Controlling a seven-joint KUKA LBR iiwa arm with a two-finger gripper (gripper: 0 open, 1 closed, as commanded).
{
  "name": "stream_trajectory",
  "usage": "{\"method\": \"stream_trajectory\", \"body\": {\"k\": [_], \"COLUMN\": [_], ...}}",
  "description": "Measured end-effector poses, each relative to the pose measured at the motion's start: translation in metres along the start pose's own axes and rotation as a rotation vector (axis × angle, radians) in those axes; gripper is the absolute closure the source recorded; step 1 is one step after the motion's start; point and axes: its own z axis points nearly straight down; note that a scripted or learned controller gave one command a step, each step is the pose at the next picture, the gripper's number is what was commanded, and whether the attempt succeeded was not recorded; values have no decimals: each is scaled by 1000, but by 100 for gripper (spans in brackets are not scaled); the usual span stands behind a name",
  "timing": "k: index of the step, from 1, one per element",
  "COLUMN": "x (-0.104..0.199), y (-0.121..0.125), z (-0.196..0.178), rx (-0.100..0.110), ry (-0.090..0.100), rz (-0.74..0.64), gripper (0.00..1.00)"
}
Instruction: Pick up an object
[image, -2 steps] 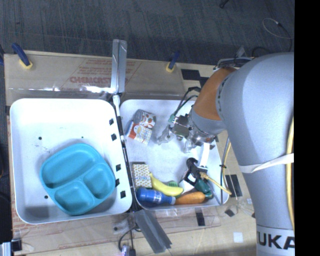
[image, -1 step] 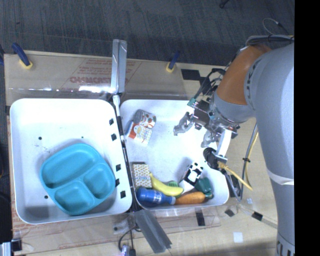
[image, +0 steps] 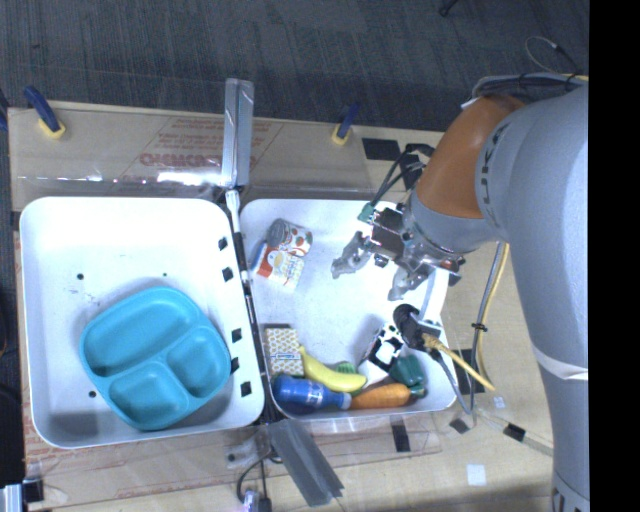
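My gripper (image: 375, 274) hangs over the middle of the right bin (image: 330, 310), its two grey fingers spread apart with nothing between them. A small carton with red and white print (image: 284, 254) lies to its left near the bin's back. Along the front wall lie a yellow banana (image: 333, 375), a blue bottle (image: 308, 395), an orange carrot (image: 380, 397), a green item (image: 408, 370) and a black and white object (image: 392, 345). A small patterned packet (image: 280, 348) sits at the front left.
The left bin (image: 60, 240) holds a blue divided tray (image: 155, 356). A metal divider bar (image: 238, 135) stands between the bins at the back. The grey arm with its orange band (image: 470, 170) reaches in from the right.
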Motion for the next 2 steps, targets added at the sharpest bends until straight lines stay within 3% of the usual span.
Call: {"method": "stream_trajectory", "body": {"k": [1,2], "x": [38,40], "y": [62,96], "z": [116,-4], "rx": [-6,-5], "ry": [1,1], "rz": [-2,-127], "gripper": [0,0]}}
